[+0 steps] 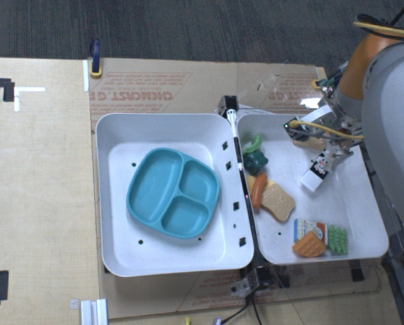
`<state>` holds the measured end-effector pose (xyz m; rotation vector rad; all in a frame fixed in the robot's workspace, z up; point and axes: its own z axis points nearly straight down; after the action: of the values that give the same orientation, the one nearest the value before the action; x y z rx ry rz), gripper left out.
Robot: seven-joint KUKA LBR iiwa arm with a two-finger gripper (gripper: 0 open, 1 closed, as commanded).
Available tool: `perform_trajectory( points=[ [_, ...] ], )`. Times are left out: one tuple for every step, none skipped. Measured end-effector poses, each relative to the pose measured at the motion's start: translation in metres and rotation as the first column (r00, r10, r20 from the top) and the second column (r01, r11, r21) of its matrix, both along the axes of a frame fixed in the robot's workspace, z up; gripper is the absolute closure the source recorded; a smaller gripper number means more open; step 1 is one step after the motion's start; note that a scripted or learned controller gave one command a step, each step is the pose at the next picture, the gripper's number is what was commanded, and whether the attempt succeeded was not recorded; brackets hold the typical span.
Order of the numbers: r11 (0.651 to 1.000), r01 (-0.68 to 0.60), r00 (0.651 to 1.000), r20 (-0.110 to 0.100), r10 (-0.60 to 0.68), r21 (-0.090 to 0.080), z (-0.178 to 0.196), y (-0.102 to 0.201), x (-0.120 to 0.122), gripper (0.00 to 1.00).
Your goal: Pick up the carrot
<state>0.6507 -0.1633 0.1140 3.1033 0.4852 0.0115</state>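
The carrot [258, 190] is a short orange piece lying in the right bin [365, 212], close against its left wall, long axis running near to far. A green leafy piece [254, 158] sits right at its far end. My gripper [316, 170] hangs over the middle of the right bin, to the right of the carrot and a little farther back, well apart from it. Nothing shows in the gripper. The grey arm [385, 100] with its orange band comes in from the upper right.
A slice of toy bread [278, 202] touches the carrot's right side. Toward the near right corner lie a small printed packet [309, 229], an orange toy [309, 248] and a green one [337, 239]. The left bin [114, 181] holds a blue divided plate [173, 192].
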Motion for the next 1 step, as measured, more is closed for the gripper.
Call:
perform_trajectory(
  points=[
    [0.997, 0.071, 0.997, -0.013, -0.071, 0.002, 0.0325, 0.0631, -0.0268, 0.0]
  ],
)
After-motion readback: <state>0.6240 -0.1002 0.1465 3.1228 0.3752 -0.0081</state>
